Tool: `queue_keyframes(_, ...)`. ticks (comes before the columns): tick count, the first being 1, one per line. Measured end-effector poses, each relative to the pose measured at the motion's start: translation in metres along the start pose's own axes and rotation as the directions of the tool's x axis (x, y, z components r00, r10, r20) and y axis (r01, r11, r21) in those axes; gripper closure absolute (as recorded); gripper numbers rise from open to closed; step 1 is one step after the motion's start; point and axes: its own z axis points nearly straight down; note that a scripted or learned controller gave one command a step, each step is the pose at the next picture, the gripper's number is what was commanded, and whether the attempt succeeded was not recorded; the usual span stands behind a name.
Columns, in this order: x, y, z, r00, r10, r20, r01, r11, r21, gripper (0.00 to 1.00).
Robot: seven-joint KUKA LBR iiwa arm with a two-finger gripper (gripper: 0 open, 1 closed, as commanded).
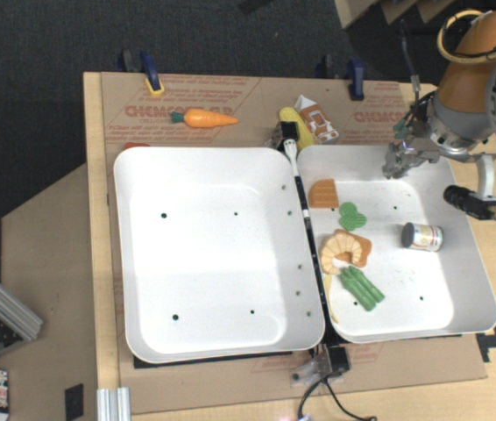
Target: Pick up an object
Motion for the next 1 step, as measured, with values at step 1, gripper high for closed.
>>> queue_keyframes(1,-0.0275,-0.0020,0.0077,1.000,0.006,0.001,-0.006,1.000,0.003,1.00)
